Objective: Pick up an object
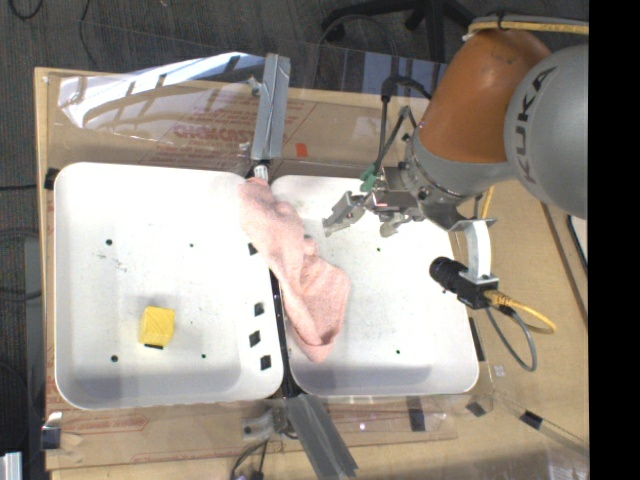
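Arm (pixel 500 98) cut off at right edge; "KUKA" lettering partly legible on grey housing. Red print on cardboard (pixel 215 128) beyond bins unreadable. Gripper (pixel 362 216) hung over right bin (pixel 420 358), far side, fingers spread apart, nothing between. Pink cloth (pixel 300 273) draped across bin divider. Yellow block (pixel 157 326) lay in left bin (pixel 90 218), near side.

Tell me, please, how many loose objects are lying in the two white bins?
2: a small yellow block in the left bin, and a pink cloth draped over the divider into the right bin. The cloth could hide something.
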Controlling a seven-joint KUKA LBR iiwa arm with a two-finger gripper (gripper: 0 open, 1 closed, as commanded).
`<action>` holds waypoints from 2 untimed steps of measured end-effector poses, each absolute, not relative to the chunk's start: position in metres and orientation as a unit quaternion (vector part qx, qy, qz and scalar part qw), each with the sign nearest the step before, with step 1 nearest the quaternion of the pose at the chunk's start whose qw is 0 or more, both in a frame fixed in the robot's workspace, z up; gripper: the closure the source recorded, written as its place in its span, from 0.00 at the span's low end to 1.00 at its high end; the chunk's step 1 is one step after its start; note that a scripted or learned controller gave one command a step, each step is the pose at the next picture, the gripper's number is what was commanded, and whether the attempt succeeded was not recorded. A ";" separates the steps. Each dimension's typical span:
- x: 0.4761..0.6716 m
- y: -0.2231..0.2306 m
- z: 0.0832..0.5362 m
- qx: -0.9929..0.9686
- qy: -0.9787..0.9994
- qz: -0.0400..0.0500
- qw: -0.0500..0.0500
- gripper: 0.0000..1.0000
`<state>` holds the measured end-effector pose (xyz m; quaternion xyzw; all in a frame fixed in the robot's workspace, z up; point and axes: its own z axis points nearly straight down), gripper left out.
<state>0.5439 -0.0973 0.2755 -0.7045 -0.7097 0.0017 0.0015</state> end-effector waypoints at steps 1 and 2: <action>0.524 -0.093 0.204 -0.751 -0.660 0.002 0.002 0.00; 0.553 -0.123 0.099 -0.738 -0.675 0.002 0.002 0.00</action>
